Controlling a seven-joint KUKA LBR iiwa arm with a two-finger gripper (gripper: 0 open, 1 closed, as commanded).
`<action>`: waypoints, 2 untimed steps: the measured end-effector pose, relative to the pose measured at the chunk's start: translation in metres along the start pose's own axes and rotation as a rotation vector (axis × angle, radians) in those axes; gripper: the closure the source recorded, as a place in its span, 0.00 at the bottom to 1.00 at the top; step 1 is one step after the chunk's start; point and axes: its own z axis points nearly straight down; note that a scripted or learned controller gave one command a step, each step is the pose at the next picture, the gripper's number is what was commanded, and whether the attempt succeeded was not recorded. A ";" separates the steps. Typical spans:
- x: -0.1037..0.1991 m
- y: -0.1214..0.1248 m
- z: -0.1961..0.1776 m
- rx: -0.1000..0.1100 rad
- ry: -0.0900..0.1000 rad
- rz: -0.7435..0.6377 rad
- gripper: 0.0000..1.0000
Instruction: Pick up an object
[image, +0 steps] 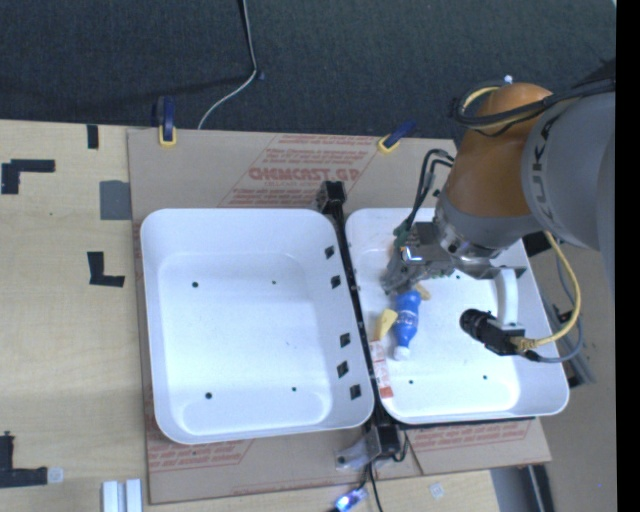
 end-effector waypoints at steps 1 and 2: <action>0.077 0.030 -0.024 -0.009 0.000 -0.003 1.00; 0.027 -0.032 0.004 0.002 -0.003 0.012 1.00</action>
